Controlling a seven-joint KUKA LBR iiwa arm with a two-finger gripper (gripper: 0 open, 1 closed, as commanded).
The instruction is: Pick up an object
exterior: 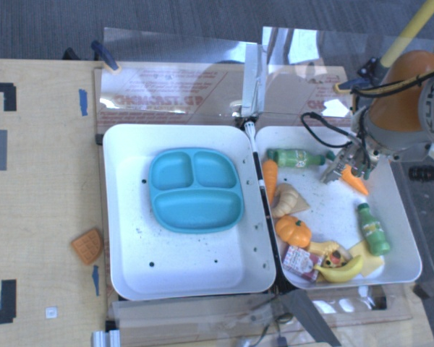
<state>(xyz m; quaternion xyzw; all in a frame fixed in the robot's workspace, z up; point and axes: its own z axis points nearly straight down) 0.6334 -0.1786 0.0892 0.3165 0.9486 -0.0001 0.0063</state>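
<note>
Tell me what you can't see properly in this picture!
- The pincer: too small and blurred in the camera view to tell whether it is open or shut.
- The carrot beside it: its upper end is hidden by the pincer.
- The red packet: its writing is too small.
- The banana: partly hidden by toys on top.

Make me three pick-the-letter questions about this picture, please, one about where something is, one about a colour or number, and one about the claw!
1. Where is the blue divided plate?
A. left bin
B. right bin
C. bench

2. How many green bottles lie in the right bin?
A. one
B. two
C. four

3. Where is the claw?
A. above the plate
B. outside both bins
C. over the right bin, by the carrot

Answers: 1 A, the plate sits inside the left bin. 2 B, one bottle near the back, another at the right side. 3 C, it hangs just above that carrot.
</note>
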